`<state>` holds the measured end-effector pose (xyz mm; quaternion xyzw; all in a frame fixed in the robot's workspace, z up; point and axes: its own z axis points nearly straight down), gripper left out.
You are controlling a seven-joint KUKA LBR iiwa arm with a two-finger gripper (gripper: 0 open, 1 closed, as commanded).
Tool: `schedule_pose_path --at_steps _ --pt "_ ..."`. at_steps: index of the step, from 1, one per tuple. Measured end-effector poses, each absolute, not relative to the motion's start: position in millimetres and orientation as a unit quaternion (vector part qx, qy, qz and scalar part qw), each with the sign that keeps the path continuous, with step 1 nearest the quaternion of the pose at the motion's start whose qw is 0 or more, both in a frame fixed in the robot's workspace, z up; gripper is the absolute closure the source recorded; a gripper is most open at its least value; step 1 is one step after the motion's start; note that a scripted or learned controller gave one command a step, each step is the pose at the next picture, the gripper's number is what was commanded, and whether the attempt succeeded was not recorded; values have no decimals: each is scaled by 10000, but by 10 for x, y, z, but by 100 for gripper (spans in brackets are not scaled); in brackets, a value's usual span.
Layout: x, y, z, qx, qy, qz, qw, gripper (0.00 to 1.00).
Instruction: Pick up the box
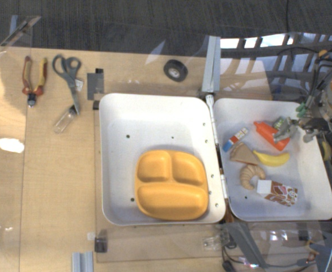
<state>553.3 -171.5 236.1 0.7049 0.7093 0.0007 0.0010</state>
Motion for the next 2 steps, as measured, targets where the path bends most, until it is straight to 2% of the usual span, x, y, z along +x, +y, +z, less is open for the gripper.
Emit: schedule_pose_path --at_steps 1,2 --pt "5928 -1303 953 7659 6430 23 24 0" --pt "6444 -985 881 7371 6757 34 37 0"
